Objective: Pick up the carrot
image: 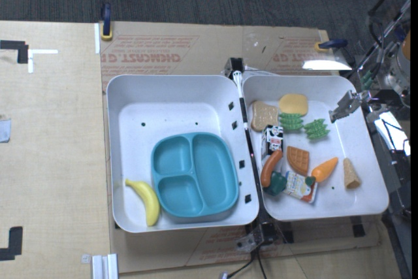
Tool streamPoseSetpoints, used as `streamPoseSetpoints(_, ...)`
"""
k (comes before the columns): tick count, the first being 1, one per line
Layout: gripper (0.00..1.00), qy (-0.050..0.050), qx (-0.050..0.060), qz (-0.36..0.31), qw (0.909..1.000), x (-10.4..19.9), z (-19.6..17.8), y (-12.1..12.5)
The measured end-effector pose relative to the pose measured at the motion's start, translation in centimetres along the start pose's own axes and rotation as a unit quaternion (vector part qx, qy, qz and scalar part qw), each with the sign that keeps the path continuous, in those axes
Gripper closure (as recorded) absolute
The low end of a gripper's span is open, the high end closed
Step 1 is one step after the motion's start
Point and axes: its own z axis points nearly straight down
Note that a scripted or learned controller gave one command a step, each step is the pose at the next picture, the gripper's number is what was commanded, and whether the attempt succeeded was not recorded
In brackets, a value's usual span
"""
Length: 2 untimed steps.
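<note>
The carrot (324, 169) is a small orange toy lying on the floor of the right bin (366, 206), in its front half. A waffle (298, 159) lies to its left and an ice cream cone (351, 173) to its right. My gripper (341, 108) hangs over the bin's right rear part, up and to the right of the carrot and well apart from it. Nothing shows in the gripper.
The right bin also holds a bread slice (264, 115), a yellow piece (294, 103), green vegetables (317, 129), a small carton (273, 138), a sausage (270, 168) and a juice pouch (300, 187). In the left bin lie a teal divided plate (194, 174) and a banana (147, 199).
</note>
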Motion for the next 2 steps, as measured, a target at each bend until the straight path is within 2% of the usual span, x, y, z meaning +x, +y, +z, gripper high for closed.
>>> streamPoseSetpoints(1,0.0,0.0,0.0,-0.024,0.9997,-3.4,11.6,-1.6)
streamPoseSetpoints(2,0.0,0.0,-0.002,-0.011,0.9999,-1.7,19.0,-5.5)
